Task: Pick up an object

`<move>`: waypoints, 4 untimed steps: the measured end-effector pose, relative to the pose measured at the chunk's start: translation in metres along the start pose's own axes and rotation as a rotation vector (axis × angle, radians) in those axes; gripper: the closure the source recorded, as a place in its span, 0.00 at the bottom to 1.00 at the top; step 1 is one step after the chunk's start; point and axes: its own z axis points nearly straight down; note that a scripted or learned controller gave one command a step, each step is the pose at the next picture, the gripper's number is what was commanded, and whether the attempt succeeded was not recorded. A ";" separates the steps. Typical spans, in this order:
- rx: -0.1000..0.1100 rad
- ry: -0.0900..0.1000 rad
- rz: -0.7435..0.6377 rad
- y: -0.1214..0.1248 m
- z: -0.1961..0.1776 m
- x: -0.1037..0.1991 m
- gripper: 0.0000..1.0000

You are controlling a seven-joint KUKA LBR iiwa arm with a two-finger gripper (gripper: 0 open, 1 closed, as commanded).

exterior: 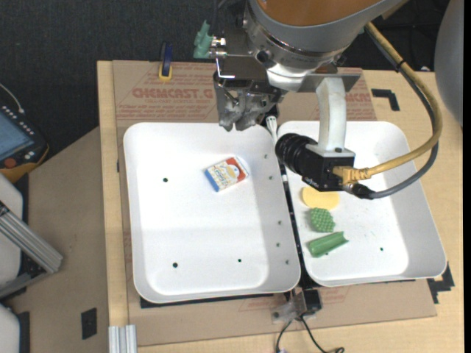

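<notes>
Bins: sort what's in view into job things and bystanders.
Job: gripper; small box in the left bin; yellow piece, green knobbly piece and green stick in the right bin.
Bystanders: cardboard sheet, blue clip, yellow cable.

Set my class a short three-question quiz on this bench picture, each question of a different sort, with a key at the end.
1. True or false: the small blue and white packet lies in the left bin.
2. Multiple choice: which thing lies nearest the front edge of the right bin? A) yellow piece B) green knobbly piece C) smooth green piece
3. Fill the gap: the gripper is above the ____ edge of the left bin.

Key: 1 true; 2 C; 3 back.
</notes>
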 end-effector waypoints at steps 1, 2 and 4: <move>-0.002 0.001 -0.001 0.000 -0.010 0.001 1.00; -0.004 0.002 -0.003 0.001 -0.021 0.002 1.00; 0.002 -0.001 0.001 0.000 -0.021 0.000 1.00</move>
